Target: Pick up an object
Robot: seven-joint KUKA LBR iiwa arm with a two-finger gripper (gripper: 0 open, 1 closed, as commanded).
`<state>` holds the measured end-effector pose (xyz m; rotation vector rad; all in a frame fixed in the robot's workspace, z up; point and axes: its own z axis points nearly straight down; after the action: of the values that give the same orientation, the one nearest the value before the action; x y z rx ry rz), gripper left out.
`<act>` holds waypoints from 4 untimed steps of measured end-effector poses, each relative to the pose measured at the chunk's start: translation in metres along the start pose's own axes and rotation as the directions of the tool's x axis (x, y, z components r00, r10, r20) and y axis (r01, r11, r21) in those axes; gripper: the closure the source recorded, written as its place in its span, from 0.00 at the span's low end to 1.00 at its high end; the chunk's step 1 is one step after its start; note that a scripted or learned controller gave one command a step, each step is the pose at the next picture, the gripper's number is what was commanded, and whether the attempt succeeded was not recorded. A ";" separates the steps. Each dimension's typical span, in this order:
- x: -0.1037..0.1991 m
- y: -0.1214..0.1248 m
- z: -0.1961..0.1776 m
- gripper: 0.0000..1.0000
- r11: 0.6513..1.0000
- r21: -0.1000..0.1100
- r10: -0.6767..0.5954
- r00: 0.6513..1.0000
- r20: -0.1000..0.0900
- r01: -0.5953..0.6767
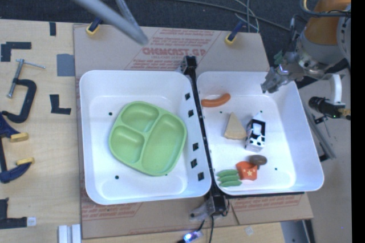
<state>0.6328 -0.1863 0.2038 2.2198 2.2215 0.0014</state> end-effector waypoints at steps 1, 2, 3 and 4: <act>0.011 0.002 -0.050 1.00 1.000 -0.003 -0.002 1.000 0.000 0.002; 0.056 -0.014 -0.051 1.00 1.000 0.003 -0.003 1.000 -0.001 0.003; 0.107 -0.033 -0.048 1.00 1.000 0.004 -0.004 1.000 -0.001 0.004; 0.151 -0.045 -0.036 1.00 1.000 0.005 -0.004 1.000 -0.001 0.004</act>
<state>0.5880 -0.0352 0.2397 2.2185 2.2284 -0.0034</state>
